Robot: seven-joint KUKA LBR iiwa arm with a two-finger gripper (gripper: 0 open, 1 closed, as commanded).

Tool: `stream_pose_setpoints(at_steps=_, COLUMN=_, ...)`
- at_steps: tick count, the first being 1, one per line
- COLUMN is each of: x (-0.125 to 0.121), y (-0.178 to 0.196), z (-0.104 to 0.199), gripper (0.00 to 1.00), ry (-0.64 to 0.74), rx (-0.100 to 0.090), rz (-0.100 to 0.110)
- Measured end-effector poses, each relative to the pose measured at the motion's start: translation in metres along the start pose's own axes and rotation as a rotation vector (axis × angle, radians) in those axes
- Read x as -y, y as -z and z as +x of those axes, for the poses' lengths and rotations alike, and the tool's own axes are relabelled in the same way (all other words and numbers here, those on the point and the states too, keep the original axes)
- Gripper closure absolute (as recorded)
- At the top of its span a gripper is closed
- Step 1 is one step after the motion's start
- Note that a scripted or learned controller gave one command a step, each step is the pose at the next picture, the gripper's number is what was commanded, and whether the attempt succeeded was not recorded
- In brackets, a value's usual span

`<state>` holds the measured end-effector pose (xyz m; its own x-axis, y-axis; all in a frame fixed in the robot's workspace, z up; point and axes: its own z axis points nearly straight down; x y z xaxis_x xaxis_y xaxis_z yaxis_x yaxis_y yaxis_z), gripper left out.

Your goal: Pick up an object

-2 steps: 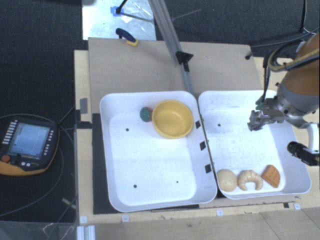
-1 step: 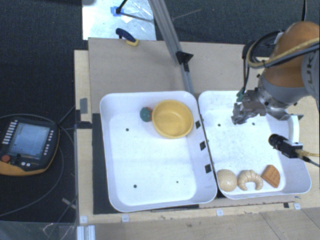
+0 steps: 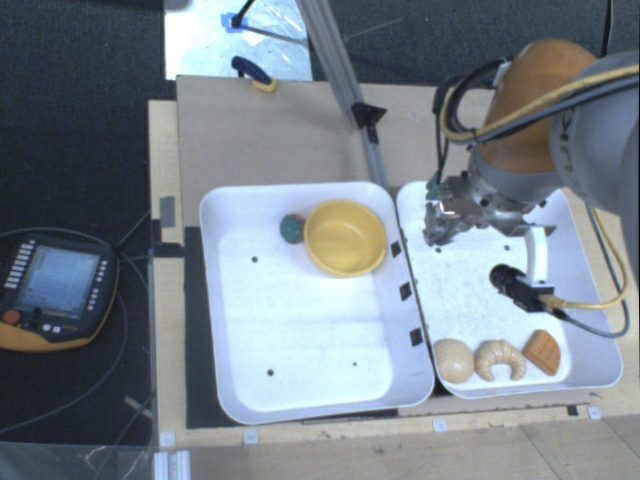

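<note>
Nothing here can be read. The handheld control pendant (image 3: 52, 290) lying on the dark floor to the left of the bench has a lit screen, but whatever is on it is a pale blur, and the buttons around it carry no marks I can make out. The two white bins (image 3: 240, 368), the yellow bowl (image 3: 345, 236) and the arm's grey and orange casing (image 3: 545, 93) show no lettering, labels or numbers.

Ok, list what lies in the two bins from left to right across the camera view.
Dark green ball → yellow bowl → pincer → round bread roll → croissant → orange waffle-like piece.
</note>
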<state>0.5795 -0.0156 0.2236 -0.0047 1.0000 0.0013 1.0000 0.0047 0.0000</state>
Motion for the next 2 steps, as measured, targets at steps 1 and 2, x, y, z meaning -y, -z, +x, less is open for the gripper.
stream_pose_setpoints(at_steps=1, x=-0.019, y=0.010, z=0.052, gripper=1.00, ry=0.000, rx=0.000, rz=-0.001)
stream_pose_setpoints(at_steps=2, x=-0.028, y=0.015, z=0.111, gripper=1.00, ry=0.001, rx=0.000, rz=-0.001)
